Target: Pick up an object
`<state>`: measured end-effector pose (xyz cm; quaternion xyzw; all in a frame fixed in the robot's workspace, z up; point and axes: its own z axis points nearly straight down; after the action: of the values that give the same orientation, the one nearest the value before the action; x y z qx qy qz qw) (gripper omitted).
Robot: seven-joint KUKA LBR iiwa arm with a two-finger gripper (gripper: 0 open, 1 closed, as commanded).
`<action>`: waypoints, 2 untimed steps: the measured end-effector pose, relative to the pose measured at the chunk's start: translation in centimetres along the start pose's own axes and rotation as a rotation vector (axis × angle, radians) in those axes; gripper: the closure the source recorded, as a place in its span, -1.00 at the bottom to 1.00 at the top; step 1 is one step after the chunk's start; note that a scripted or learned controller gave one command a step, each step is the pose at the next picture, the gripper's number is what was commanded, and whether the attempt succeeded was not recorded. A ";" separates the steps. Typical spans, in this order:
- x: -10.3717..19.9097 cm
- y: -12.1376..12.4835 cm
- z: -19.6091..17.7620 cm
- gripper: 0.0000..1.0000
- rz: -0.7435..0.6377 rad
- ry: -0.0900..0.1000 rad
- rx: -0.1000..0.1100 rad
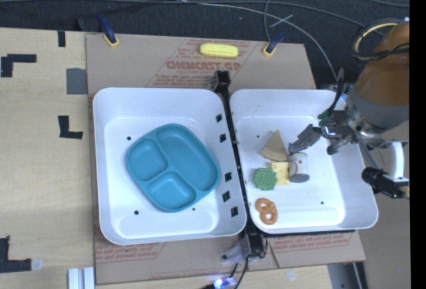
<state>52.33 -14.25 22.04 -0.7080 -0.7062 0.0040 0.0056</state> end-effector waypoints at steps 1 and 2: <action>0.0 0.3 -0.6 -1.00 -0.004 -0.002 -0.012; 0.4 -0.1 5.8 -1.00 -0.003 -0.001 -0.006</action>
<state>52.18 -13.84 16.25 -0.7069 -0.7073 0.0024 0.0033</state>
